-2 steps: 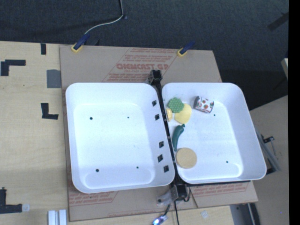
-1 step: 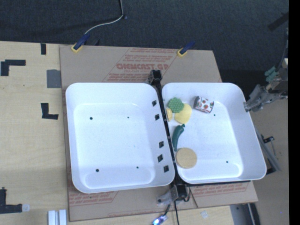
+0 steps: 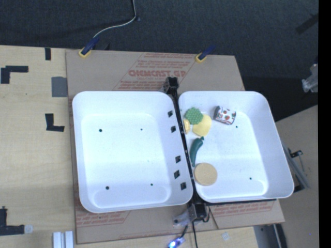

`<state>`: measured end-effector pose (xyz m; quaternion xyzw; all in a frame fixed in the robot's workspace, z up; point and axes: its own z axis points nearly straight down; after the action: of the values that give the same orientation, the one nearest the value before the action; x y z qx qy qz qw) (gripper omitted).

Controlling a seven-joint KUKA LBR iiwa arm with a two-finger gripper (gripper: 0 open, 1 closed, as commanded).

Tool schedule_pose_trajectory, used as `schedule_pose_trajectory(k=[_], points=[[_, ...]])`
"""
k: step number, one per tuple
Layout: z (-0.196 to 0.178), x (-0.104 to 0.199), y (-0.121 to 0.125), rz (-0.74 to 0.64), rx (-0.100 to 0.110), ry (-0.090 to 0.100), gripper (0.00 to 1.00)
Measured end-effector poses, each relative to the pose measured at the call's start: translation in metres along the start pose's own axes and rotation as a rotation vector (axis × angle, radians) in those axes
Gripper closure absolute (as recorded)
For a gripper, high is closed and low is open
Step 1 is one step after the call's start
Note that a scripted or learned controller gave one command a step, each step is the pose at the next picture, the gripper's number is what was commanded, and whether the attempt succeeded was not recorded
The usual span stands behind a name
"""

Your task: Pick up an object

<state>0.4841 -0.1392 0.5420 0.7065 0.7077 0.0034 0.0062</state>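
The right bin point(image 3: 258, 138) holds several small objects along its left side. A green knobbly ball point(image 3: 194, 115) lies next to a yellow rounded piece point(image 3: 202, 126). Below them a dark teal curved object point(image 3: 196, 149) points down toward a flat tan disc point(image 3: 206, 173). A small silver and red can point(image 3: 225, 115) lies on its side toward the bin's back middle. A grey bit of the arm point(image 3: 310, 80) shows at the far right edge, well away from the bins.
The left bin point(image 3: 124, 149) sits beside the right one, joined by a black clip strip point(image 3: 178, 138). Both rest on a brown cardboard sheet point(image 3: 155, 71) with yellow and blue clamps at its back. A white cable point(image 3: 126, 14) runs over the dark floor behind.
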Motion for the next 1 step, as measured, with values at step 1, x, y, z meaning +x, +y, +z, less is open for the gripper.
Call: schedule_pose_trajectory(k=[1], points=[[0.0076,-0.0456,-0.0006,0.004,0.013,0.002,1.0]])
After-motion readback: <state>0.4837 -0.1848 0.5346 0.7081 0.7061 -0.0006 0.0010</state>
